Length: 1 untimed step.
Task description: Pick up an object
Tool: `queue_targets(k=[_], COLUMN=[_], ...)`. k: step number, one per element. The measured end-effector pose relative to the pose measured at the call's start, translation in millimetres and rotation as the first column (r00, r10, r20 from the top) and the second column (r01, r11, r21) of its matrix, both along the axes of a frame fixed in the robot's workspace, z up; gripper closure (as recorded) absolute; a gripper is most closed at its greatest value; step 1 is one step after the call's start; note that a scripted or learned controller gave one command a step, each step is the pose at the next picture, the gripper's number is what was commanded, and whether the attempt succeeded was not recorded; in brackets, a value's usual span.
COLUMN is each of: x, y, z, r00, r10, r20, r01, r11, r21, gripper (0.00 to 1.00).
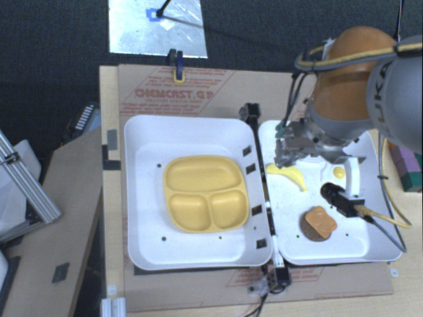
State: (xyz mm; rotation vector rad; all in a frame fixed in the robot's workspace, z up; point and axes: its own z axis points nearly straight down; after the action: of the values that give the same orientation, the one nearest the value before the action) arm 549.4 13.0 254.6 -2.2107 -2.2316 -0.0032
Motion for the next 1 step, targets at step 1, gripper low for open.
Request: queue_targets(k=[1], x=[-15.3], y=[45.4], z=[-22.1], r00=[1.0], r10=[-0.001], r20=[-0.001], r01=[0.001], r11=[1.0], r21=[0.0], gripper=[1.0])
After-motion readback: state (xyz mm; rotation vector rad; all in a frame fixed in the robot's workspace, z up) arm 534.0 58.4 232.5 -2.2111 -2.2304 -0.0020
